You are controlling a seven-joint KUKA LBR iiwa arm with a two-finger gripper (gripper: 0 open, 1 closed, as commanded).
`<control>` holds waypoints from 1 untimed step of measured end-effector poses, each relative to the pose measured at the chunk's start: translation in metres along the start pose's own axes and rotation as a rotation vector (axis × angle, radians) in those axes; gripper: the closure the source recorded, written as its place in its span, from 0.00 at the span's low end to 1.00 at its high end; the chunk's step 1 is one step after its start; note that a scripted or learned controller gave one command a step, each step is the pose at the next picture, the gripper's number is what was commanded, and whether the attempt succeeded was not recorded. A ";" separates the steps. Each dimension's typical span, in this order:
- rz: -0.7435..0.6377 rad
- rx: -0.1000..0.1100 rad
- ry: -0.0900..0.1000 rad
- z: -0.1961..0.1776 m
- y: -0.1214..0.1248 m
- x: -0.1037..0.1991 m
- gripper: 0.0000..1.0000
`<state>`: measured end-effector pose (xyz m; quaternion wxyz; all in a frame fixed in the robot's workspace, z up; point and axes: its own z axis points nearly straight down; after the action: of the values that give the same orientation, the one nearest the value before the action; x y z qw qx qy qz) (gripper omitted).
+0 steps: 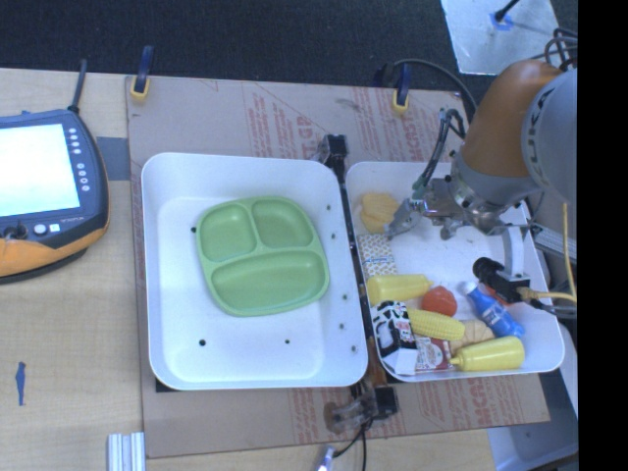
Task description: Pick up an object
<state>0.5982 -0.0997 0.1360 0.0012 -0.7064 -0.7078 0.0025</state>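
Jaws (pixel 424 214) hang over the far part of the right bin (pixel 446 253), on the grey arm with its orange band (pixel 505 106); from up here I cannot tell how they stand, since the metal parts blur together. They sit just beside a pale yellow lump (pixel 377 210) that lies in the bin's far corner, against the wall shared with the left bin (pixel 167 263). That lump looks the likeliest pick: it seems light, rounded and perhaps a little soft, so a grip across its middle should serve, though it may roll. On the near side of the lump lie a yellow block (pixel 397 287), a red ball (pixel 441 301), a corn cob (pixel 436 324), a blue bottle (pixel 491 309) and a yellow bottle (pixel 488 354), packed close together. Bare bin floor lies between the lump and that pile. The shared wall crowds the lump's one side. A green divided plate (pixel 261 255) rests in the left bin.
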 end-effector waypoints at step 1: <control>-0.003 -0.002 0.001 0.045 -0.098 -0.003 0.00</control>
<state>0.5001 -0.1035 0.0913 0.0009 -0.7052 -0.7091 0.0013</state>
